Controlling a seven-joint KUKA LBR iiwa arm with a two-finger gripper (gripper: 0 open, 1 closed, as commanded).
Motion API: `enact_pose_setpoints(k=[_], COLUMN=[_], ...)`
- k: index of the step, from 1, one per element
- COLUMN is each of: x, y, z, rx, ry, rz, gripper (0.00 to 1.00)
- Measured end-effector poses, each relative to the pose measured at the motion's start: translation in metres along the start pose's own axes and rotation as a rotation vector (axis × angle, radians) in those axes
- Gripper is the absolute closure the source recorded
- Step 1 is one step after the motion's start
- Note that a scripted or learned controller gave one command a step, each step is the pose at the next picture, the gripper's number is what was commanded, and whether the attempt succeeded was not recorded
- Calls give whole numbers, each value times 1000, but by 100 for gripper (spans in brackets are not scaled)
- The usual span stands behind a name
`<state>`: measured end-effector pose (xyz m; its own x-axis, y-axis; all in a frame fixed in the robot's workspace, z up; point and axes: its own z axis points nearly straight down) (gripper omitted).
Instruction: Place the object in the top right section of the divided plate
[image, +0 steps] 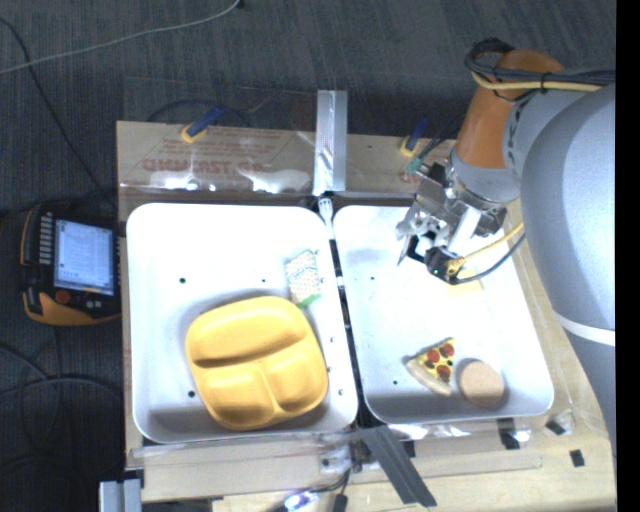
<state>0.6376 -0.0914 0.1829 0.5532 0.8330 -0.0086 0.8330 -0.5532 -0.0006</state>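
Hovering: gripper (418, 243) above right bin (385, 300) | grasp state: cannot tell | pizza slice (433, 365) apart

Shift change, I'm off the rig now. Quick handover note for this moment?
Gripper: over the back of the right bin, nothing seen between its jaws; open or shut not readable.
Divided plate: yellow, in the left bin, sections bare.
Pizza slice toy and round tan piece: front of right bin, touching.
Small green-white item: left bin, beside the plate.
Done: nothing placed.
Left: pick, place in top right section.
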Motion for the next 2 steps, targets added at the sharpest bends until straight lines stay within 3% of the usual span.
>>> enact_pose_setpoints(k=[1, 2], x=[140, 186], y=[-76, -143], z=[0, 18], rx=[2, 6], ry=[4, 3], rz=[-209, 118], gripper=[100, 100])
